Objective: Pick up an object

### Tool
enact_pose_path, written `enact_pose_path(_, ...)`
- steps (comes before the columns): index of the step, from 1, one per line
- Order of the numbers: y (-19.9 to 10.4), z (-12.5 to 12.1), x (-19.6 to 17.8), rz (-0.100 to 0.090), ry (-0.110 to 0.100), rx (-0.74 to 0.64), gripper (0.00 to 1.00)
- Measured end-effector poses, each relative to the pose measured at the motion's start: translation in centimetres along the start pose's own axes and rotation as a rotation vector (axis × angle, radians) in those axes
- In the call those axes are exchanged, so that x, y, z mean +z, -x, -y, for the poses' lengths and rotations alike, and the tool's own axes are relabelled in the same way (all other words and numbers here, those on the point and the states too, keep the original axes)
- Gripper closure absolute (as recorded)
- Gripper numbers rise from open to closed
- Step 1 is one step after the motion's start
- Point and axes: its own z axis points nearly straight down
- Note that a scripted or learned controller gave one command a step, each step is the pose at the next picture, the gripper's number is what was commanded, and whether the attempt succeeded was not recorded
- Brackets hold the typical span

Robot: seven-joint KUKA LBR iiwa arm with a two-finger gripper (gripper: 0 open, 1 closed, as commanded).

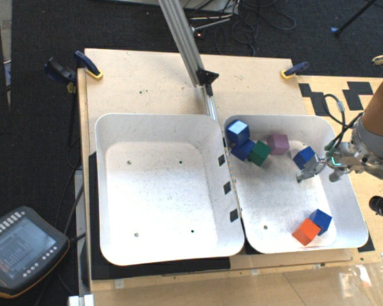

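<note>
The right bin (287,203) holds several small blocks. A blue cube with a pale top (237,131), a dark blue block (244,149), a green block (260,153) and a purple block (278,143) cluster at its far left corner. Another blue block (303,156) lies near the right wall. An orange block (306,233) and a blue block (320,220) touch at the near right corner. My gripper (320,173) hangs over the bin's right side, just in front of the lone blue block. It is open, with nothing between its fingers.
The left bin (103,132) stands beside the right one, sharing a middle rim. A slanted metal pole (182,34) comes down to the far end of that rim. Clamps sit at the bench's far corners. A teach pendant (19,250) lies off the bench at lower left.
</note>
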Motion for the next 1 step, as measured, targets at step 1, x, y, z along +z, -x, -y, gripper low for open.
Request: enact_pose_path(1,0.01,-0.1,-0.22,0.001,0.004,0.001,0.0)
